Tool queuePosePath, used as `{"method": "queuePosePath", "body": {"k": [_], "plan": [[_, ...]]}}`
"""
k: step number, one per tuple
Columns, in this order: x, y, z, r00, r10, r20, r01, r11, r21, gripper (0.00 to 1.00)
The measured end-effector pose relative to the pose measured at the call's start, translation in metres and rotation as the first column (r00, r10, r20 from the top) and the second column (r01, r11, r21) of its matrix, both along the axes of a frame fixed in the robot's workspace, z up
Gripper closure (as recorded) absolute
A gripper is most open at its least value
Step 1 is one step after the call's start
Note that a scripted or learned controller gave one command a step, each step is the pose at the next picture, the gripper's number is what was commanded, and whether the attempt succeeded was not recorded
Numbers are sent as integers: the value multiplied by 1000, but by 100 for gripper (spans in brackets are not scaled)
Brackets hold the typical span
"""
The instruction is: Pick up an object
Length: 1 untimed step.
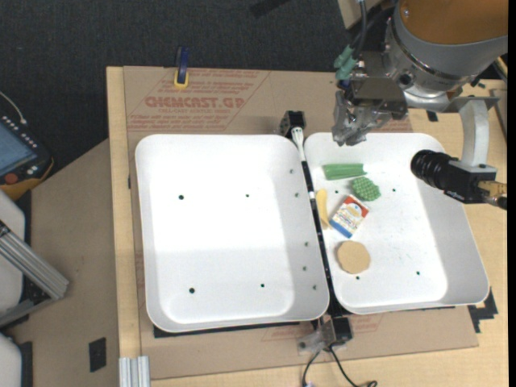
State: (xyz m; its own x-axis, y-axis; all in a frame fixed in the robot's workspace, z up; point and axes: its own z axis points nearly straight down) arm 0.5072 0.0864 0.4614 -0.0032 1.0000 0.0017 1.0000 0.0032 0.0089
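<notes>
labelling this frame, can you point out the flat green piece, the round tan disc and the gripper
flat green piece (pixel 344 170), camera view, middle of its top face
round tan disc (pixel 353 258), camera view, centre of its face
gripper (pixel 350 135), camera view, at its fingertips above the right bin's far edge

Robot lab: arm (pixel 435 31), white bins (pixel 218 240).

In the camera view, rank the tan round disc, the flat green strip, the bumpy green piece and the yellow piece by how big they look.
Largest to smallest:
1. Flat green strip and tan round disc, too alike to separate
2. Bumpy green piece
3. Yellow piece, slim and partly at the bin edge
</notes>
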Motion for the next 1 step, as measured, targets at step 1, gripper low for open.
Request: {"method": "queuePosePath", "body": {"k": [1], "plan": [[-30,-75,-47,1000,-12,-16,12,1000,-3,100]]}}
